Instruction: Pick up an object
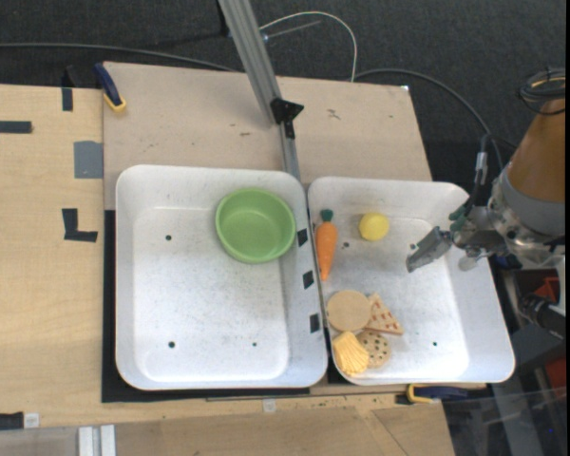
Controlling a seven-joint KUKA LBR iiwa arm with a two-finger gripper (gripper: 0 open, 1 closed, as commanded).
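- We count two white bins side by side on the bench: left bin, right bin.
- Left bin: one green bowl, upright, near the bin's far edge toward its far right corner.
- Right bin, one of each: carrot, yellow ball, round tan cracker, triangular pizza slice, yellow corn-like piece, brown cookie.
- Carrot lies along the right bin's left wall, long axis running far-to-near; green stem end points to the far edge, tip toward the near edge.
- Yellow ball sits just beside the carrot, nearer the bin's far edge, apart from the other pieces.
- Cracker, slice, corn piece and cookie cluster at the near left corner, touching or overlapping one another.
- Gripper hangs over the right half of the right bin, pointing toward the bin's left wall, at a slant.
- We see nothing between its fingers; how far they are parted we cannot tell.
- Gripper is well apart from the carrot and the cluster, nearer to the ball but not touching it.
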